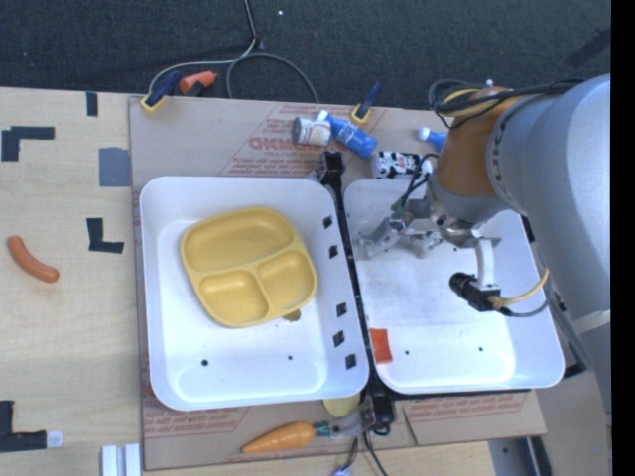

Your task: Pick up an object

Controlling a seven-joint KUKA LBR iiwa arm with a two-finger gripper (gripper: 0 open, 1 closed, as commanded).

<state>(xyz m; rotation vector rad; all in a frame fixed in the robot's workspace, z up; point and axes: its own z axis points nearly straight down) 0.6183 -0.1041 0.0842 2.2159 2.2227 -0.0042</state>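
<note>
Seen from above at a slant: two shallow white plastic bins side by side on a brown cardboard-covered bench (198, 137). In the left bin (169, 365), a yellow three-compartment plastic plate (248, 264), lying flat and slightly turned, with a small dark scrap just beside its lower edge. In the right bin (516, 365), a small flat orange rectangular piece (380, 344) near the lower left corner, close to the dividing wall. Reaching in from the right, the grey arm with its orange band (476, 157), bent down over the upper half of the right bin. Claw (382, 236) low near the upper left of that bin, well apart from the orange piece; cannot tell whether wide or narrow. Beyond the bins, a blue and white tube-like item (342, 132) on the cardboard; below them, an orange toy carrot (280, 437); far left, an orange sausage-shaped toy (33, 260) on the pale wood
</note>
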